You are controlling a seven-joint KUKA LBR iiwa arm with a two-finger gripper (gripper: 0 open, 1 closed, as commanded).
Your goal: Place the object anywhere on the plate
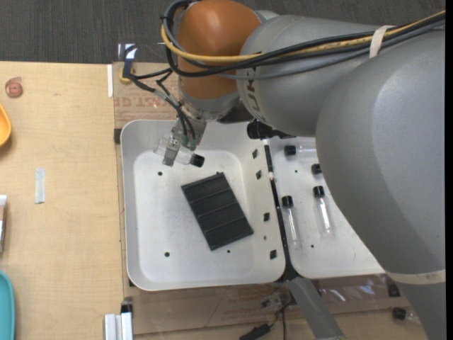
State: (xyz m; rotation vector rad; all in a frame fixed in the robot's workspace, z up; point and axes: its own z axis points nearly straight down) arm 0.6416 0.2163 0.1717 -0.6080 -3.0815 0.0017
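Note:
A black ribbed rectangular plate point(217, 210) lies flat and slanted in the middle of the left white bin point(141, 261). My gripper point(182, 154) hangs over the bin's far left part, just above and left of the plate's upper end, under the orange wrist band point(212, 34). Its tip shows a small grey piece on the left and a small black piece on the right. I cannot make out any separate object in it. The arm's grey body covers the right of the view.
The right bin point(340, 261) holds two clear tubes with black caps point(322, 207) and some small black pieces point(290, 149). Left of the bins lies a wooden bench top point(56, 154) with an orange item at its edge point(3, 129).

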